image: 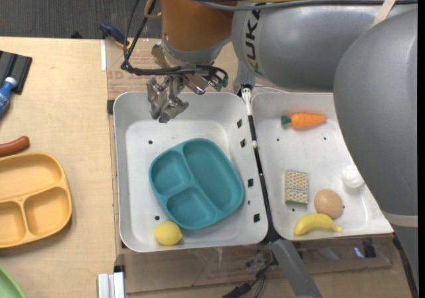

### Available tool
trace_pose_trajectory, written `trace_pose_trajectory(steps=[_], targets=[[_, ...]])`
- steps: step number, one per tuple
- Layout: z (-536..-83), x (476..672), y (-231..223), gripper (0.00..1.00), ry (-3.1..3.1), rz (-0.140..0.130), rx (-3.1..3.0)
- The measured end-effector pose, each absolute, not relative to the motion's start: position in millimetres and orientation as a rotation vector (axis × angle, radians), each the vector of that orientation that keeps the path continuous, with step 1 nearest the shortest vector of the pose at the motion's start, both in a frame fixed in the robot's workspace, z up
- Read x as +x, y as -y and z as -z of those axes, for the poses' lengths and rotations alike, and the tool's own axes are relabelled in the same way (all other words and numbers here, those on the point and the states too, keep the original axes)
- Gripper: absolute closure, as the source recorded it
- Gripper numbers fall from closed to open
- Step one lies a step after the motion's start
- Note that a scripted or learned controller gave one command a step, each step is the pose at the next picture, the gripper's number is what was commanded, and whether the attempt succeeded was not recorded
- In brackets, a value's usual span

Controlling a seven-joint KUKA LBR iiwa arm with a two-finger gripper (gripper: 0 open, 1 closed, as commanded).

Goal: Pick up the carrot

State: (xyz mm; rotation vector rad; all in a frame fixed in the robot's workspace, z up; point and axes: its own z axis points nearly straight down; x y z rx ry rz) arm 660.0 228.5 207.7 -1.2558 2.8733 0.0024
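Locate the carrot (304, 120) in the right bin (372, 220), near its far edge toward the far-left corner, lying flat with the green stub toward the divider; it rests apart from the cracker (296, 187), egg (328, 203) and banana (316, 225) at the near edge. The gripper (166, 105) hangs over the far edge of the left bin (129, 177), fingers drawn narrow, gripping nothing. Treat the carrot as light, rigid and probably smooth (likely a plastic toy); take hold across its thick middle, since the tapered end may slip out.
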Motion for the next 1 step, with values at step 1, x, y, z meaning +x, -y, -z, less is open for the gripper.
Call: trace_pose_trajectory(steps=[1], targets=[[-187.6, 660.4, -217.7, 1.0, -3.046, -0.001, -0.753]])
